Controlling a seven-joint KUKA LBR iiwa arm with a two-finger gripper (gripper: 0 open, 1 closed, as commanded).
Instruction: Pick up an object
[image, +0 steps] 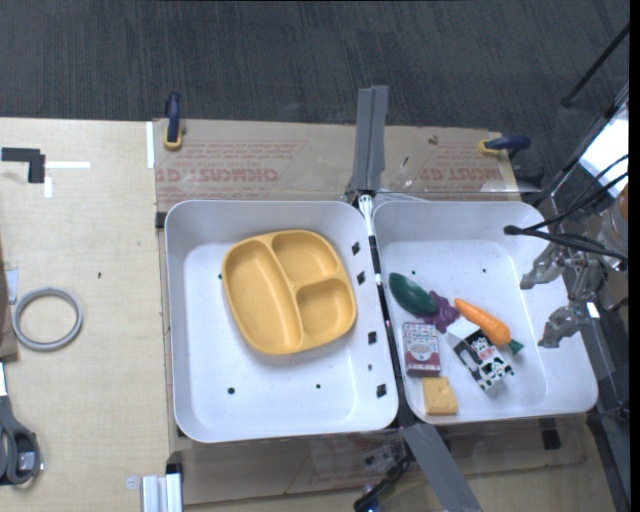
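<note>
Camera view from above: light wood table (90, 220) with dark carpet (250, 50) behind it, a strip of cardboard (260, 165) under the two white bins. Left bin (200, 400) has a yellow divided plate (288, 290). Right bin (560, 390) holds a carrot (483, 320), green leaf toy (410, 292), small red box (421, 347), cracker (439, 396) and cow-print toy (487, 365). The gripper (560, 295) hangs at the right bin's right edge, released, holding nothing. Tape roll (45, 318) sits far left.
</note>
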